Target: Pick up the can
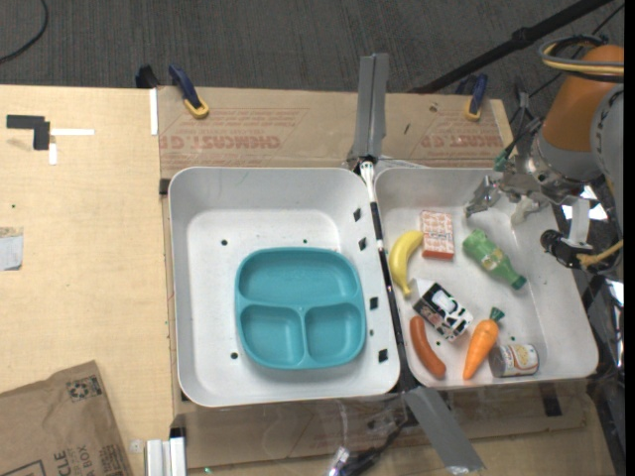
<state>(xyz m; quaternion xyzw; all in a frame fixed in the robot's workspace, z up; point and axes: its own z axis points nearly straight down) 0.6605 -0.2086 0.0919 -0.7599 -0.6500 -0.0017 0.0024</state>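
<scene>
Over on the left, the left bin [198, 266] with a teal divided tray [301, 307] sitting in its middle, three compartments showing. Across the divider, the right bin [566, 350], busy with items. First a yellow banana [402, 260] curving along the near wall, a red sausage [428, 350] lower down by the front edge. Between them a small black-and-white toy [443, 311], tilted. Above, a pink-and-white box [437, 234] lying flat. A green bottle [492, 258] on its side, cap toward lower right. An orange carrot [481, 347], leafy end up, just beside the can [514, 359], which lies tipped over in the front right corner. At the far right, the gripper [493, 197] poised over the bin's back corner, well apart from the can, nothing gripped; open or closed, cannot tell.
</scene>
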